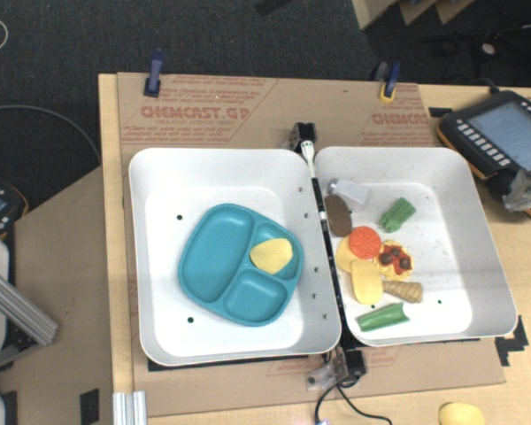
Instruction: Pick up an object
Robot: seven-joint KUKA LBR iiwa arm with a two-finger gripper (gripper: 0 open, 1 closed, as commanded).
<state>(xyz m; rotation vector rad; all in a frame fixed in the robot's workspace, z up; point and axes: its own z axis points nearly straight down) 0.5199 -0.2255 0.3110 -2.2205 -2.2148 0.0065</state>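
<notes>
Toy food lies clustered in the right bin (451, 171), near its left wall; the green pepper piece (396, 213) sits a little apart, likely light, rigid, slick plastic, best pinched across its narrow width; a yellow piece (271, 255) rests on the teal divided plate (208, 259); gripper state: cannot tell

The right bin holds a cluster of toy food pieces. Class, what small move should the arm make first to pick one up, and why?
Probably bring the arm in over the right bin above the green piece near its back. That piece lies apart from the crowded orange piece and yellow pieces, so it looks easiest to grasp cleanly.
</notes>
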